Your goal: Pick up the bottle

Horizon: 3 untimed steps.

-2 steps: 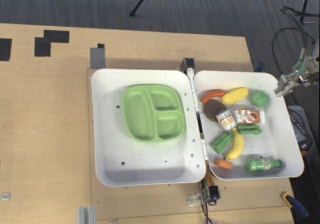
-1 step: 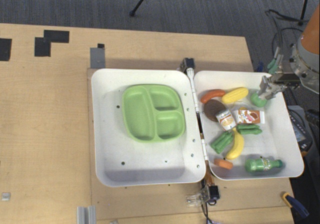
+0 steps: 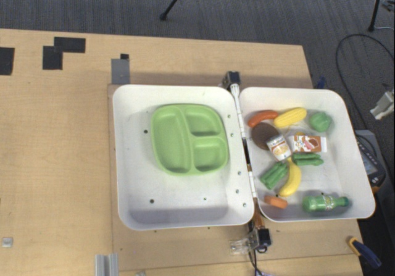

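I find the green bottle [image 3: 324, 204] lying on its side in the right bin [image 3: 353, 145], close to that bin's near right corner, its length running along the near wall. Just to its left sits a small orange piece [image 3: 276, 202], and above that a yellow banana [image 3: 291, 180] leans against a green vegetable [image 3: 273, 175]. A red-and-white carton [image 3: 307, 142] and a small labelled can [image 3: 278, 146] occupy the middle of the bin, touching or nearly so. Toward the far wall I note a yellow corn cob [image 3: 290, 117], an orange-red item [image 3: 261, 118] beneath a dark brown piece [image 3: 262, 132], and a green pepper [image 3: 320, 121] near the far right corner. The left bin [image 3: 133, 163] holds a green divided plate [image 3: 190, 138], lying flat near its centre. Both bins rest on the desk [image 3: 55, 163]. As for the tool, I cannot tell its state.
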Each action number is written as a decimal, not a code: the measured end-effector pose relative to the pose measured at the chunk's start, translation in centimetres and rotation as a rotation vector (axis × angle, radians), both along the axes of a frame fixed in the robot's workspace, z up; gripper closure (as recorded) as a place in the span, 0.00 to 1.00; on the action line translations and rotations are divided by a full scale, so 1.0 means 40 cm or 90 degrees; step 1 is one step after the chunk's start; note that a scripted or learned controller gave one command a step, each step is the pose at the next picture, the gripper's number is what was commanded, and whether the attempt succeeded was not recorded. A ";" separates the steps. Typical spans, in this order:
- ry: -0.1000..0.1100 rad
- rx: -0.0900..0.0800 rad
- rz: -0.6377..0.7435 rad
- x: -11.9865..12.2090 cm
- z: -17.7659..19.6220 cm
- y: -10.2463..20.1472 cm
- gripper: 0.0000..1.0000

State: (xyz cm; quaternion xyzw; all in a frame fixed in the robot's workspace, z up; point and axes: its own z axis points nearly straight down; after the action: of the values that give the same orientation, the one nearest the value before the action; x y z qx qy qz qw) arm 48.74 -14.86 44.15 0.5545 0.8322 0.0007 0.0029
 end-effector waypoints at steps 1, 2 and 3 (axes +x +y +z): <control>0.002 0.002 -0.131 0.076 -0.262 0.128 1.00; -0.001 0.000 0.058 0.041 -0.054 0.054 1.00; 0.002 0.002 0.001 0.083 -0.281 0.183 1.00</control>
State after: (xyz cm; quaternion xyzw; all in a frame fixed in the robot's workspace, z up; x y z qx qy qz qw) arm 52.08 -7.55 32.91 0.5540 0.8325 0.0008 0.0008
